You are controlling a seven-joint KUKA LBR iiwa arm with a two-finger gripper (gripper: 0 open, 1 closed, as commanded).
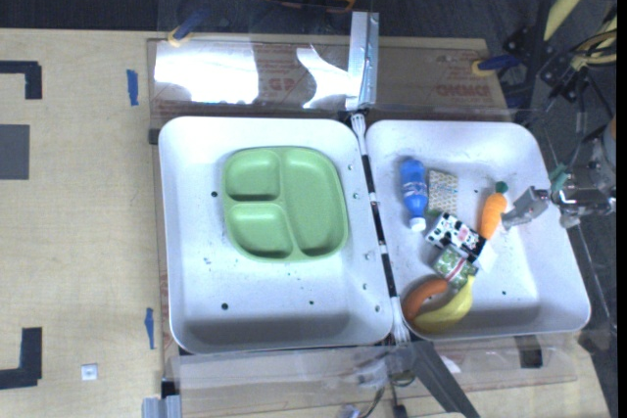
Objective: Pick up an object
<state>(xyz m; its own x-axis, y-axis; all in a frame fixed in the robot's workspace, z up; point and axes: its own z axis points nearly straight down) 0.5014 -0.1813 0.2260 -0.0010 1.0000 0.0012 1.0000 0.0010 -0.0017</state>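
Green plate [285,202] in left bin [186,308]; carrot [491,211], banana [452,303] in rt bin [549,299]

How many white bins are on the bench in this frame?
2. The left bin holds a green divided plate; the right bin holds the loose objects, including a blue bottle, carrot and banana.

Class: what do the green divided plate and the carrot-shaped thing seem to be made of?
Green plate: likely moulded plastic, matte to slightly satin, since its colour is even and its compartment edges are soft and rounded. Carrot: probably a plastic toy, with flat uniform orange and a small green tip, though it is too small to be sure.
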